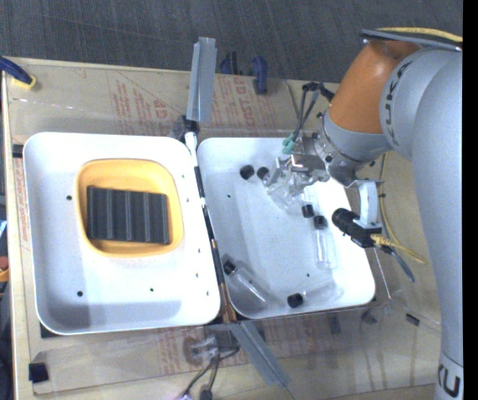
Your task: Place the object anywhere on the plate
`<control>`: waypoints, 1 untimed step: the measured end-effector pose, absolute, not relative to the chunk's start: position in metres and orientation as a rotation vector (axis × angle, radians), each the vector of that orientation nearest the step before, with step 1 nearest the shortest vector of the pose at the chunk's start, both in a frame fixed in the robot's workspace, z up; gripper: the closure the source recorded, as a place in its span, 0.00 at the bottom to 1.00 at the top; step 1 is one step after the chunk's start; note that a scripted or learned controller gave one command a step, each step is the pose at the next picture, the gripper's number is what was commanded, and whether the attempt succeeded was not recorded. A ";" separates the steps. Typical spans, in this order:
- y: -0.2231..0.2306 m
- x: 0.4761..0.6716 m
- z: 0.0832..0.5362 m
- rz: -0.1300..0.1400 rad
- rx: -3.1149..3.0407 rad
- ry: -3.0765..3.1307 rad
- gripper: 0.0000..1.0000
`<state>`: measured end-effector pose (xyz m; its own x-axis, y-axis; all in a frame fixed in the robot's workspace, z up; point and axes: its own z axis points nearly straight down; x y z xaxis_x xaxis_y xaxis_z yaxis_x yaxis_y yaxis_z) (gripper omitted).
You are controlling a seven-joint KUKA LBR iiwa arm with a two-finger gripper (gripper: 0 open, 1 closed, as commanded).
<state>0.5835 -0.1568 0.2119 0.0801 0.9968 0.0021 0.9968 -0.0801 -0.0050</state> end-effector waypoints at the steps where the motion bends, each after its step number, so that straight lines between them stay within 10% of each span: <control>1: -0.051 0.619 0.214 0.001 -2.137 -2.300 1.00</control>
